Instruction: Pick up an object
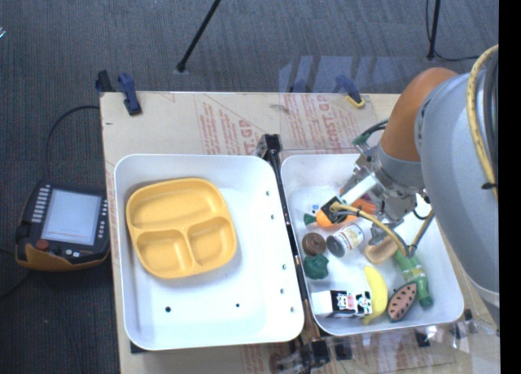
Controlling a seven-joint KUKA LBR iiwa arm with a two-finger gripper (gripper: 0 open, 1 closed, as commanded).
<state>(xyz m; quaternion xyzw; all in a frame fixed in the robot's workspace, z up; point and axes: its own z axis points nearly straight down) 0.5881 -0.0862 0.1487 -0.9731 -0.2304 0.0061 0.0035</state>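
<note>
Arm: I have it reaching in over the right bin (452,283), wrist angled down so the jaws (358,201) sit low above the clutter.
Jaws: I cannot tell their state; cables and the wrist body blur them from this height.
Likely target: the orange piece (327,216), just beside the jaws on their left, looks closest, though I am only guessing that from the wrist's aim.
Crowding: a small jar (348,239) lies just below the jaws, a brown disc (314,244) and a dark green lump (316,266) beyond it; these sit tight together, so I expect a nudge on any descent.
Farther off: banana (376,291), a black-and-white carton (343,303), a brown oval piece (402,301) and a green bottle (412,271) lie well below the jaws, near the bin's front edge.
Left bin (203,327): 1 yellow divided tray (181,227), well apart to the left.
Table (203,124): 2 clamps at its back edge.
</note>
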